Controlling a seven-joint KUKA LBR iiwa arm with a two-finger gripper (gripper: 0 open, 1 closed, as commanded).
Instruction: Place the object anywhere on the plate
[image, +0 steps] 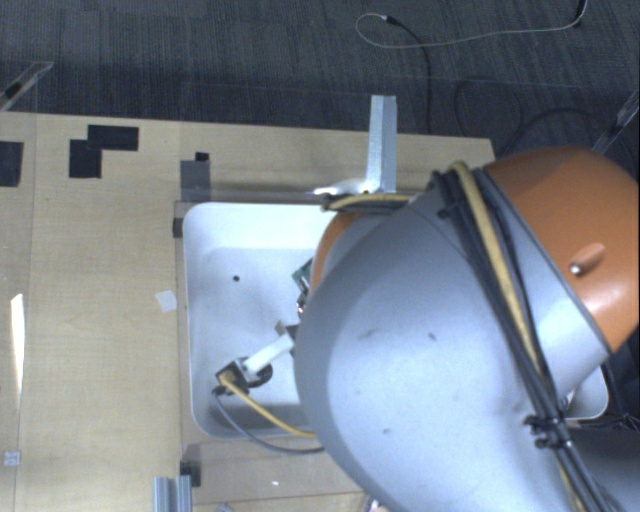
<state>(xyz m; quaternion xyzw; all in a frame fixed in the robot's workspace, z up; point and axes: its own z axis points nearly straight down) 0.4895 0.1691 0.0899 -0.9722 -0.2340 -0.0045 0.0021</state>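
Observation:
The grey arm with its orange band looms close to the camera and covers most of the right-hand white bin. A short white tube with a dark tip sticks out from under the arm at the bin's lower left, and a yellow cable loops from it back under the arm. Small dark and teal bits peek out at the arm's left edge; I cannot tell what they are. Whatever lies under the arm is hidden.
The bin's left wall and floor show bare white with one small dark speck. A metal upright post stands at the bin's far edge. The wooden bench stretches to the left, with black marks at its back.

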